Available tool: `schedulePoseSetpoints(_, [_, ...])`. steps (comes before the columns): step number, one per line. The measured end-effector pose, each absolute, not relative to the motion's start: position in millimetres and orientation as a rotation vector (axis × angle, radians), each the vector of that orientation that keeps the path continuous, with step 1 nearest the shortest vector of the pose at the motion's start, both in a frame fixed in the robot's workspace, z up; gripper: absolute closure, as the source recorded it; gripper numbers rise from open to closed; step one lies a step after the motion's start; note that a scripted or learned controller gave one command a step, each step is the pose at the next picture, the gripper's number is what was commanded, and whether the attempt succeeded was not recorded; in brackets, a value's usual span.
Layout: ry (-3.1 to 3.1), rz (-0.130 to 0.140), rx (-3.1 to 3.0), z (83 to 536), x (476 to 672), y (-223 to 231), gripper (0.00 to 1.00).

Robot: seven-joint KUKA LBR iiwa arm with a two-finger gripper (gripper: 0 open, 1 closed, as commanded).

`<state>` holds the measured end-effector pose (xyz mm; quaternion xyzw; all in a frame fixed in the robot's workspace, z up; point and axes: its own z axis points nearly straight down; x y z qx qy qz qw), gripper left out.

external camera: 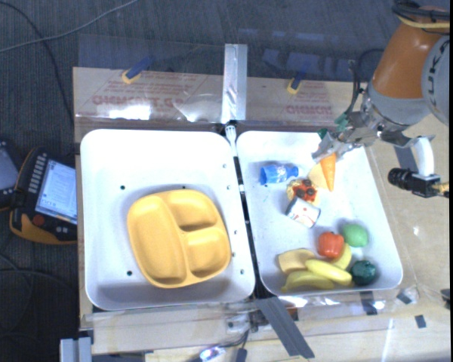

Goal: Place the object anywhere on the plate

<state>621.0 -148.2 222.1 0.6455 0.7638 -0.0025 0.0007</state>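
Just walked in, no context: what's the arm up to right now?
The KUKA arm reaches in from the right, its gripper over the right bin's upper part, right at an orange carrot-like piece. Whether it grips it is unclear. The yellow plate sits in the left bin, nothing on it yet. Other toy foods lie in the right bin.

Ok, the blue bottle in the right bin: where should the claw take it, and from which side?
Probably across the middle of the blue bottle's body, coming straight down. It lies on its side, long axis roughly left-right in the camera view, with bare right bin floor above and below it. The carrot sits just right, so avoid the ends.
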Motion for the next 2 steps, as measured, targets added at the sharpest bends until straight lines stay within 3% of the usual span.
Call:
schedulePoseSetpoints(1, [2.599, -0.001, 1.769, 182.9, 604.5, -87.8, 1.0])
schedulePoseSetpoints(2, [2.658, -0.002, 1.678, 183.1, 584.4, -15.1, 1.0])
